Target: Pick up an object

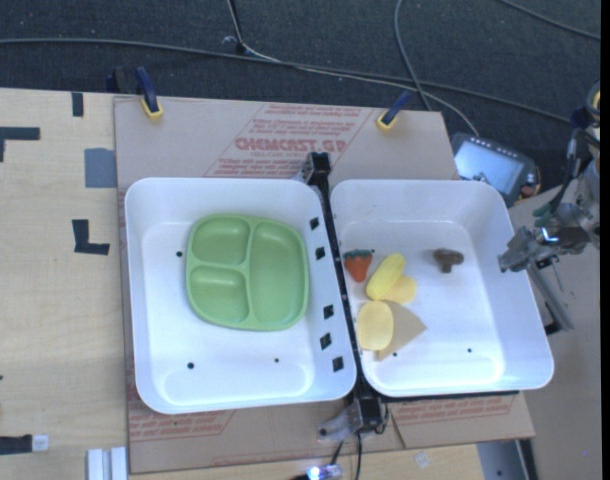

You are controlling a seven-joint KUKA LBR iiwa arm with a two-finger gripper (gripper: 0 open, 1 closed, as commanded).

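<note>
Small brown object (447, 259) lies in the right bin (485, 368), upper middle of its floor, apart from the yellow pieces (390, 278) to its left. End effector (530, 251) sits at the bin's right rim, so the target lies leftward of it, near. Finger state: cannot tell.

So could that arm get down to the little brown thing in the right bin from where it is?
Probably yes. The gripper sits just outside the right bin, and the brown thing lies alone on bare floor, apart from the yellow pieces.
</note>
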